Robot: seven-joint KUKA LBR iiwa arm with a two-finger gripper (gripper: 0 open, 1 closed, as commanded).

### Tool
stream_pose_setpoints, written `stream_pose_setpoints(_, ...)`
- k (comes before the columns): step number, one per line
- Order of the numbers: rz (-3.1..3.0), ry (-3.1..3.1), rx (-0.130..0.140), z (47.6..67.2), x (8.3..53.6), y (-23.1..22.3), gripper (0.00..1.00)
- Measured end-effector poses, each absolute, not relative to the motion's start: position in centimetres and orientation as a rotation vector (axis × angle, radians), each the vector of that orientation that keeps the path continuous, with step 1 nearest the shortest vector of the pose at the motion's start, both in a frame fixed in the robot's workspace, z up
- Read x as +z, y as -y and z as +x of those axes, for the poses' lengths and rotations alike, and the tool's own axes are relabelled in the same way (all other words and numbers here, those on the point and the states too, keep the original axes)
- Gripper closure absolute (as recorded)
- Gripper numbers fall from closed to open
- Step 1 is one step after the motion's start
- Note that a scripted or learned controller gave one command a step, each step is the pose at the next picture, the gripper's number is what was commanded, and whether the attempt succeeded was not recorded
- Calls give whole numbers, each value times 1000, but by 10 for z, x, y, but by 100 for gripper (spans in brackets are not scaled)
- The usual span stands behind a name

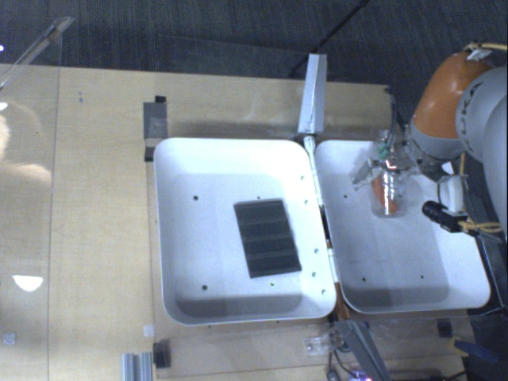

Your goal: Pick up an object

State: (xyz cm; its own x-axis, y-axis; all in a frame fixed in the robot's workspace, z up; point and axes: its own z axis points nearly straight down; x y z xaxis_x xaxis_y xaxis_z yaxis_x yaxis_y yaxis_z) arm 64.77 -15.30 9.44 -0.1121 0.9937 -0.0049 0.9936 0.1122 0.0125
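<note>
A dark grey, ribbed rectangular pad (268, 238) lies flat in the middle of the left bin (176, 213). My gripper (386, 173) hangs over the upper part of the right bin (413, 280), well to the right of the pad. Just below the gripper is a small shiny cylinder with a reddish-copper tint (387, 197). I cannot tell whether this cylinder touches the gripper or rests on the bin floor. The grey arm with its orange band (444, 94) comes in from the right.
A black cable end (441, 213) juts out from the arm over the right bin's right side. A grey metal post (312, 105) stands behind the seam between the bins. A dark bracket (156, 121) sits on the bench at the left bin's far corner.
</note>
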Motion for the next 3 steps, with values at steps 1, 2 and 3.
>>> stream_pose_setpoints(1, 2104, -2342, -33, 662, 95, 138, 0)
stream_pose_setpoints(2, 2103, -2347, -40, 660, 104, 139, 100)
stream_pose_setpoints(3, 1909, -2488, 7, 670, 192, 75, 100)
